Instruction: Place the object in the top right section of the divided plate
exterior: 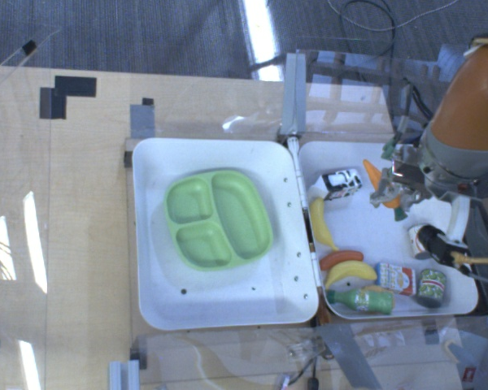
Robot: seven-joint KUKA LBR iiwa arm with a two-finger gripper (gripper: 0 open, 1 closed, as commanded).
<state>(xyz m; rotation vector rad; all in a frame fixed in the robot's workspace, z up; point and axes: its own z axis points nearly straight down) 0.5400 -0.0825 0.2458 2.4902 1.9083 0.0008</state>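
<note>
A light green divided plate point(172, 218) lies in the left bin point(159, 287), all three of its sections bare. My gripper point(394, 192) hangs low over the upper right of the right bin point(366, 234). It is directly above an orange carrot point(372, 172) with a green top point(401, 213). The carrot's tip sticks out to the upper left of the gripper, and its middle is hidden under the gripper. Whether the carrot is gripped is not visible.
The right bin also holds a black-and-white toy point(340, 183), a banana point(320, 224), a red sausage point(340, 259), a second banana point(349, 272), a green bottle point(364, 301), a juice carton point(394, 278) and a dark can point(430, 287). A metal divider point(293, 96) stands between the bins.
</note>
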